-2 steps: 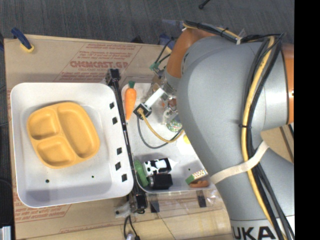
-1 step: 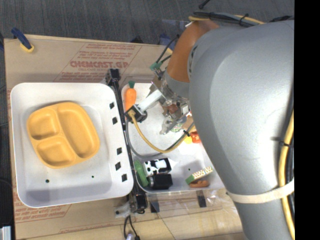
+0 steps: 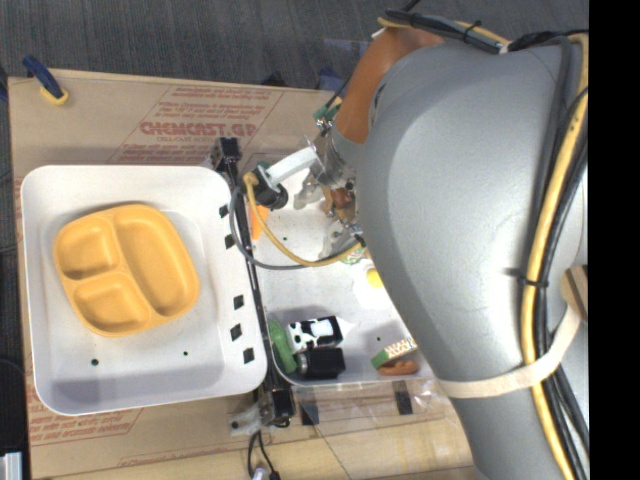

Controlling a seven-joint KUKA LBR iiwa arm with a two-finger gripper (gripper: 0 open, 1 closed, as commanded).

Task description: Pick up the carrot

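Against the left wall of the right bin, toward its upper end in the camera view, lies a thin orange sliver that I take for the carrot. Much of it is hidden, so this is a judgement. Its long axis seems to run along that wall; which end is the tip I cannot tell.

The end effector hangs over the same end of the bin, just to the right of the carrot. Whether it is spread or pressed together I cannot tell.

To pick well, it should shift toward the wall and close across the carrot's short width, not along its length. It also needs room on the wall side. The black-and-white toy lies well apart.
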